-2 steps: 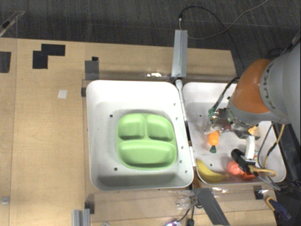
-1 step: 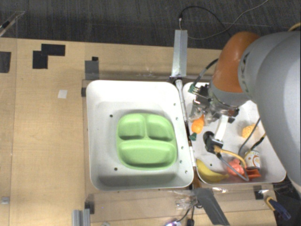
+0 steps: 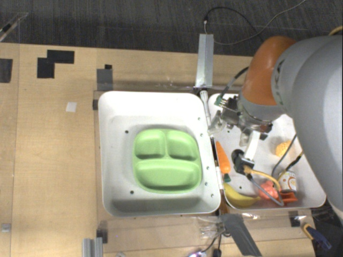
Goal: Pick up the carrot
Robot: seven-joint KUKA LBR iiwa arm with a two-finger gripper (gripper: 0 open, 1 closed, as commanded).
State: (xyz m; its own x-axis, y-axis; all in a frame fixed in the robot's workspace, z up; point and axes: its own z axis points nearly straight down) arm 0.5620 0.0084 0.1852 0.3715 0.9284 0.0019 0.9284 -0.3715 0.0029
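While the green plate (image 3: 166,159) sat in the left bin (image 3: 115,143), the carrot (image 3: 220,157) lay along the left wall of the right bin (image 3: 308,197), with a banana (image 3: 239,198) just beside its near end. The claw (image 3: 216,123) hung by the carrot's far end. Honestly couldn't tell if it was spread or pressed together.

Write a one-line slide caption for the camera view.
Gripper over the right bin, carrot along its left wall; green plate in the left bin.
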